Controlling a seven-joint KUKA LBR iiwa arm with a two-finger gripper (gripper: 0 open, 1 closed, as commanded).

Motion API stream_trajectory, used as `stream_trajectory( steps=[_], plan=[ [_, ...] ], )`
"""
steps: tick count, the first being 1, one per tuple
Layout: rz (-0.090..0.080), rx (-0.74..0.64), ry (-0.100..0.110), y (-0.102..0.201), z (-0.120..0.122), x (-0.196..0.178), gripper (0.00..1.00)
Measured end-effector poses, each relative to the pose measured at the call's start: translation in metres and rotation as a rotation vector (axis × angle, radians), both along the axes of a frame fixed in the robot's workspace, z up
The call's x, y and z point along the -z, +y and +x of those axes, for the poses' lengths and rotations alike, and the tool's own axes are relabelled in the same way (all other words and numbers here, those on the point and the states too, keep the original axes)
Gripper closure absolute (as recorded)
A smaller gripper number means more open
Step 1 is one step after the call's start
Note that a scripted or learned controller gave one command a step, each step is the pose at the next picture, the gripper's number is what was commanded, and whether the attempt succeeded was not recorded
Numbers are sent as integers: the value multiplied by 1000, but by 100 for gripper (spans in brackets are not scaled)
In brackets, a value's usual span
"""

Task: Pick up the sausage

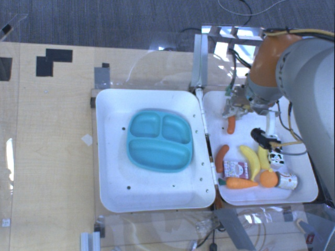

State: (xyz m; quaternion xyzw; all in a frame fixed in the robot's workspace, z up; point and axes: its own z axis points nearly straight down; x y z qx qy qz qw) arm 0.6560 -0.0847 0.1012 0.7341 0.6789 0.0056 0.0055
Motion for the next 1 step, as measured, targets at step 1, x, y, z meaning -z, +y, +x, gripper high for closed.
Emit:
stream_trajectory(
  steps=[1],
  plan=[
    [5, 393, 10, 67, 14, -85, 100]
  ],
)
